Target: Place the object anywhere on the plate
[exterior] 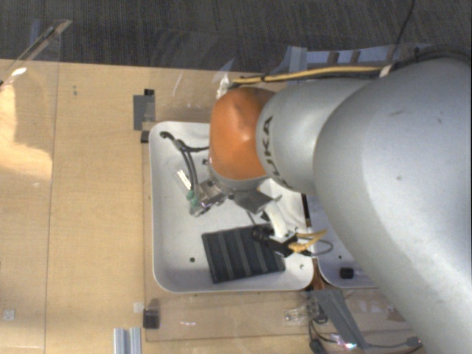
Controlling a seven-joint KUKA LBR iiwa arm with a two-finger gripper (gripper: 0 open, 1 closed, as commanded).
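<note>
Gripper (200,199) sits low over the left bin (166,220), just far-left of the dark ribbed plate (242,254) at the bin's near side. You cannot tell whether it grips anything. Nothing rests on the plate; placement remains.

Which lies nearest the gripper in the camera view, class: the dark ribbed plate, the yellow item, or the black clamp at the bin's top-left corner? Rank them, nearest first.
Measured from the gripper:
1. Dark ribbed plate, just below and right, in the left bin.
2. Yellow item, farther right, at the bin's right edge.
3. Black clamp, up-left, outside the bin.
</note>
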